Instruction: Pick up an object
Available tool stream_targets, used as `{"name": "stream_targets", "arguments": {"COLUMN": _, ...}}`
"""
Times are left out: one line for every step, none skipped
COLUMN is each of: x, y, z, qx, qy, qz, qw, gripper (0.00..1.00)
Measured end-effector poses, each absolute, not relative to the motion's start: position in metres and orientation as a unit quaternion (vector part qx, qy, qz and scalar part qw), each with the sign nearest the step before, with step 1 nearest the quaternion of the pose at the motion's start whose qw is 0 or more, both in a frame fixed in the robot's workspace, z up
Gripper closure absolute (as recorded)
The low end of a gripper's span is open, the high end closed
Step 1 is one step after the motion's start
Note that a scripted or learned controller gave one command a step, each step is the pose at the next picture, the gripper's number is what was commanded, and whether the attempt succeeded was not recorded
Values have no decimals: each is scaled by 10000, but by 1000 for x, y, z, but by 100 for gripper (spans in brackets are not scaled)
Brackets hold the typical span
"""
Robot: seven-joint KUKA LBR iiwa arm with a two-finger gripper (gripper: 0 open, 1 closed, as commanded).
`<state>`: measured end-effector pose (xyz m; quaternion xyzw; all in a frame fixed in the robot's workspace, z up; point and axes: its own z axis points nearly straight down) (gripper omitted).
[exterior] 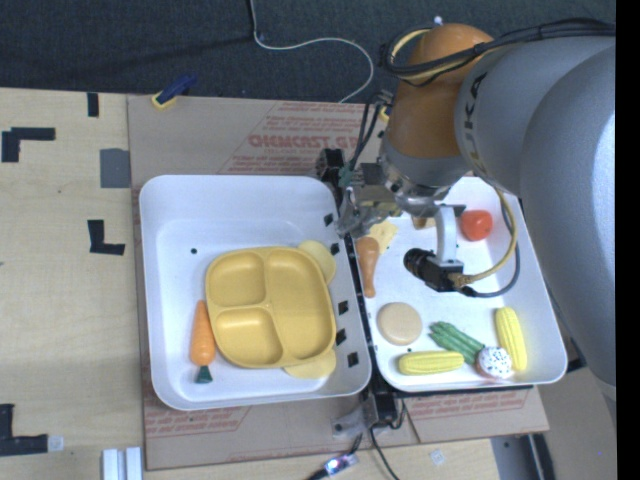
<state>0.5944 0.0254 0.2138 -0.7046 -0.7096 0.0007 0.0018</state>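
Observation:
My gripper [362, 206] hangs over the wall between the two bins, at the upper left corner of the right bin [545, 298]. Just below it lies an orange cone-shaped toy [368, 264] with a pale yellow top, pointing toward the front. The wrist body hides the cone's upper end, so whether they touch is unclear. Further right in the same bin are a red tomato [477, 224], a beige round disc [400, 322], a green vegetable [455, 338], two yellow corn cobs [510, 336] [430, 363] and a speckled white ball [493, 363].
The left bin [160, 268] holds a yellow divided plate [270, 304] resting on pale yellow pieces [318, 258], with a carrot [202, 336] along its left side. A black cable fitting [432, 268] dangles from the arm over the right bin. The grey arm covers the right bin's far right.

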Motion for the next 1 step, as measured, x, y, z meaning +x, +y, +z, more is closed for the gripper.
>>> {"name": "stream_targets", "arguments": {"x": 581, "y": 79, "z": 213, "qx": -7045, "qy": -7097, "qz": 7, "qw": 20, "gripper": 100}}
